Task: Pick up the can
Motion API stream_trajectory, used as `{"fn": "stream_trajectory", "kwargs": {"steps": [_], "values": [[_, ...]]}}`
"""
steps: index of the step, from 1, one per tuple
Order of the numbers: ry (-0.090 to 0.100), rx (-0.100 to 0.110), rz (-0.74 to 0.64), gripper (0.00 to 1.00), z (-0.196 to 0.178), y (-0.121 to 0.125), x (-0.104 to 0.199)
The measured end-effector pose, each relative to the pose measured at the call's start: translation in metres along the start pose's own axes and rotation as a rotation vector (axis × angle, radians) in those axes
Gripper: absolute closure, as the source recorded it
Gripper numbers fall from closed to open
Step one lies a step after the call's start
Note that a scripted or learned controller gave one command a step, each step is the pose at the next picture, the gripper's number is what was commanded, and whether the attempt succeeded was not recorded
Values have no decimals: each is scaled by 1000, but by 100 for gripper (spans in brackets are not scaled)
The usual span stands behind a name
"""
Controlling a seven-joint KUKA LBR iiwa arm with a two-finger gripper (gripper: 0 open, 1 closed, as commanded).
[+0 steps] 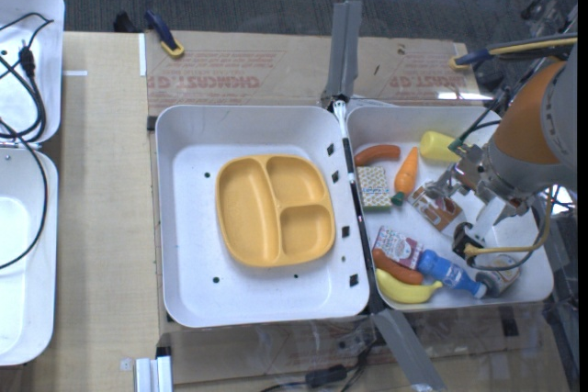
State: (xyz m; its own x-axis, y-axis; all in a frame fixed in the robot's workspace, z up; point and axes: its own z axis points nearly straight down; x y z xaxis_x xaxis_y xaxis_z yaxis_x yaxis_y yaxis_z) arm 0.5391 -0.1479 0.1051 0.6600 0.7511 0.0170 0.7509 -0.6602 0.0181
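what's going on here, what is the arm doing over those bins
A grey and orange arm reaches in from the right over the right bin, which is crowded with toy food. Its tool sits low near the carrot. A silvery thing in the near right corner, by the blue bottle, looks like the can. It is partly hidden and lies in the bin, apart from the tool. The left bin holds a yellow divided plate.
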Motion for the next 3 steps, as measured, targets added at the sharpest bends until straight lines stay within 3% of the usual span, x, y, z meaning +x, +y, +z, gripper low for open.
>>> {"fn": "stream_trajectory", "kwargs": {"steps": [1,2,3], "values": [[-6,-4,3,100,-10,3,-4],[-23,18,275,100,-52,-6,-44],[-22,19,244,100,-72,2,-94]]}}
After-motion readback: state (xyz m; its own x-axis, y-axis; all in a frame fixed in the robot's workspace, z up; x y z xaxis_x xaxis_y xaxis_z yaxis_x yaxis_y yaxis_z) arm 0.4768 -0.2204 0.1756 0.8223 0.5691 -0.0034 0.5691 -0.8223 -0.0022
